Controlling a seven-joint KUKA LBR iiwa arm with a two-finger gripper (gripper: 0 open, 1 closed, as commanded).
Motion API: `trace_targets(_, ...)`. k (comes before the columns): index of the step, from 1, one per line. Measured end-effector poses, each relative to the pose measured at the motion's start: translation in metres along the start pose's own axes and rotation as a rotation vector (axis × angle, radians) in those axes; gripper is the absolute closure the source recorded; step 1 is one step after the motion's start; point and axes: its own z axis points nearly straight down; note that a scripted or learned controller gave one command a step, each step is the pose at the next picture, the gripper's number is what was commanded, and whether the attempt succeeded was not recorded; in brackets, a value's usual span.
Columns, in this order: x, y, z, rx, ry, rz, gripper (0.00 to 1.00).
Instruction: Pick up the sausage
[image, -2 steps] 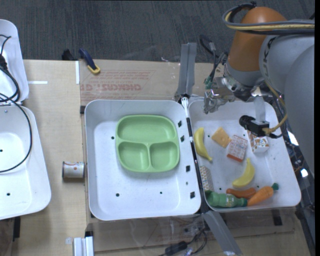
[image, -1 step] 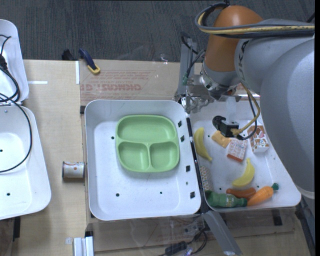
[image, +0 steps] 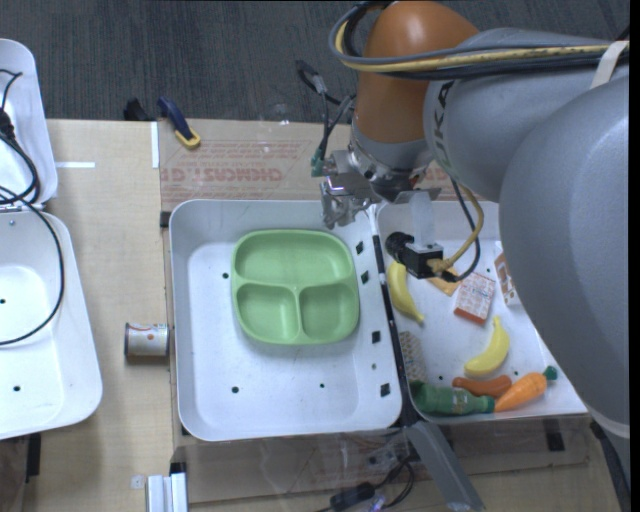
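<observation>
1. Claw position: it hangs over the far right corner of the left bin, just by the wall it shares with the right bin. How far open it is cannot be told from this slanted view, and nothing can be seen in its hold.

2. Where the sausage is: it lies in the right bin near the front edge. The carrot is touching or almost touching its right end, the green bottle is just in front of it, and a banana is just behind it.

3. The deciding relation: the sausage is well apart from the claw, over the dividing wall, toward the front of the desk and to the camera's right. Its long axis runs roughly left to right in the view, nearly in line with the carrot. My judgement is that the claw must cross into the other bin and close across the short width from front to back, though the bottle and banana leave little room.

4. Other things: a green divided plate sits in the left bin below the claw. A second banana and a small packet lie between the claw and the sausage.

5. Writing: the cardboard behind the bins carries red lettering that looks upside down and cannot be read with confidence. The print on the packet and on the small can on the desk is too small to read.
</observation>
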Motion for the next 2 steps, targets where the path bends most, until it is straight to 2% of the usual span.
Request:
trace_targets(1, 0.091, 0.026, -0.059, 0.000, -0.001, 0.076, 1.00)
trace_targets(2, 0.105, 0.031, -0.039, 0.002, 0.000, -0.361, 1.00)
